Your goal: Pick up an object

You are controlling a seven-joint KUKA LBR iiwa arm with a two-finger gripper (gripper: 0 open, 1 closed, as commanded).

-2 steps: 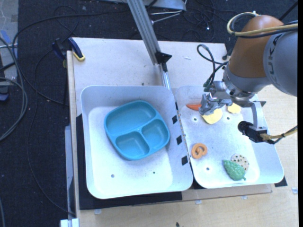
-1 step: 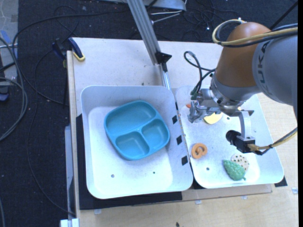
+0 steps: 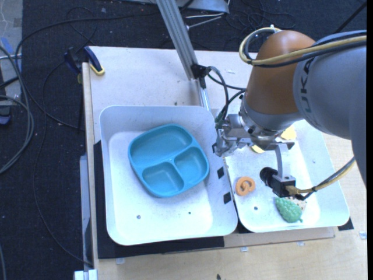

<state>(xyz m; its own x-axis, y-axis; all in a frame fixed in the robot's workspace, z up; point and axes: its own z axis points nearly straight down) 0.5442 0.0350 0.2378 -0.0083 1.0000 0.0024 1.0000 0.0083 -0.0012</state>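
Nearest the camera, in the right-hand white bin (image 3: 326, 212), a green knobbly toy (image 3: 289, 209) is lying near the front edge, with a small pale patch touching its upper right side. Just left of it and a little farther back, an orange ring-shaped piece (image 3: 245, 185) is resting on the bin floor, apart from the green toy. A black fitting with a cable (image 3: 278, 182) is hanging down between the two, just above the green toy.

The left white bin (image 3: 116, 214) is sitting beside the right one, their inner edges touching. A blue divided plate (image 3: 168, 160) with three compartments is lying flat in its middle, turned at an angle.

Farther back, the gripper (image 3: 224, 143) is hovering over the seam between the bins, close to the blue plate's right rim. Whether it is gripping anything cannot be told; the wrist is covering it. Above it, the orange band (image 3: 280, 77) and grey arm (image 3: 338, 92) are reaching in from the right. A yellow scrap (image 3: 288, 135) is peeking out beneath the wrist.

Beyond the bins, a silver pole (image 3: 178, 31) is slanting up from the bench (image 3: 145, 74).
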